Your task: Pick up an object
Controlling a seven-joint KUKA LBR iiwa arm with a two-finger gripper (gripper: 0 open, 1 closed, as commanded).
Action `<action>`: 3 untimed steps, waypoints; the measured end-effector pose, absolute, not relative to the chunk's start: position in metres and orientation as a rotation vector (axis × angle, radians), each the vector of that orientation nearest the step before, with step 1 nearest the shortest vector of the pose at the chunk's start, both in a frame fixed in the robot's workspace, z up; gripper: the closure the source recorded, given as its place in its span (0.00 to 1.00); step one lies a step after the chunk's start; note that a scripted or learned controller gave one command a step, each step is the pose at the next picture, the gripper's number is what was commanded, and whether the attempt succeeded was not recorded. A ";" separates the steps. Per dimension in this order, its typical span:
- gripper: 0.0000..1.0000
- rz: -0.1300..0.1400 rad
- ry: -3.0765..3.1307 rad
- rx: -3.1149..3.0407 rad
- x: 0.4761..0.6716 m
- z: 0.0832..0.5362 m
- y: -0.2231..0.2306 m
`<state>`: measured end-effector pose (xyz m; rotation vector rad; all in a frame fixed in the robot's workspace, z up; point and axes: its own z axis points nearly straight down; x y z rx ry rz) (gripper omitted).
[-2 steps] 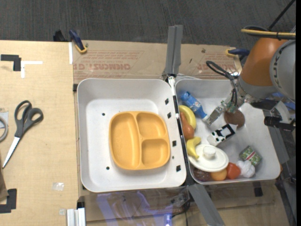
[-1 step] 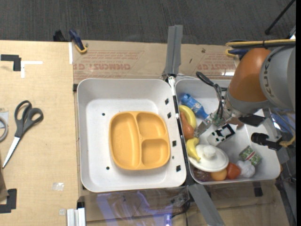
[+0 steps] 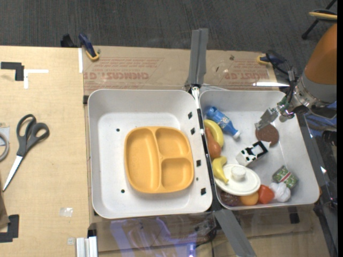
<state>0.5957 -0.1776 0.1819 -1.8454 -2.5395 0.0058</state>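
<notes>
The arm comes in from the right w/ its orange band up near the top right corner, and the pincer point(image 3: 269, 118) hangs over the upper right part of the right bin point(image 3: 305, 159). Fingers look spread apart, nothing pinched btw them, though they're small in the view so it's not super crisp.

Just below the pincer tips sits a brown round thing point(image 3: 268, 135), prob a cookie or some disc toy, can't tell which; it's right under one fingertip, and contact is impossible to judge. A bit further down and to the left of the pincer is a black-and-white block point(image 3: 252, 153), tilted. Left of the pincer, near the bin's divider side, lies a blue bottle point(image 3: 222, 121) on its side, w/ a banana point(image 3: 213, 132) just beside it and something orange-red tucked under that.

Well below the pincer, at the bin's front edge, there's a white lid-like dish point(image 3: 239, 179) w/ a knob on top, resting over another yellow piece. Next to it, toward the front right: a red tomato-ish ball point(image 3: 266, 194), a white crumpled thing point(image 3: 281, 192) and a small green packet point(image 3: 284, 176).

Far left of the pincer is the left bin point(image 3: 102, 143), holding a yellow divided plate point(image 3: 159, 159) w/ three compartments. Way off left on the bench, scissors point(image 3: 24, 141).
</notes>
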 end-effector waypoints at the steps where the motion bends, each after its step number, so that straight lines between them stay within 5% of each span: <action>1: 0.00 -0.003 -2.384 -2.057 0.614 0.096 -0.189; 2: 0.00 -0.004 -2.079 -2.366 0.624 0.095 -0.125; 3: 1.00 0.005 -2.083 -2.362 0.625 0.103 -0.125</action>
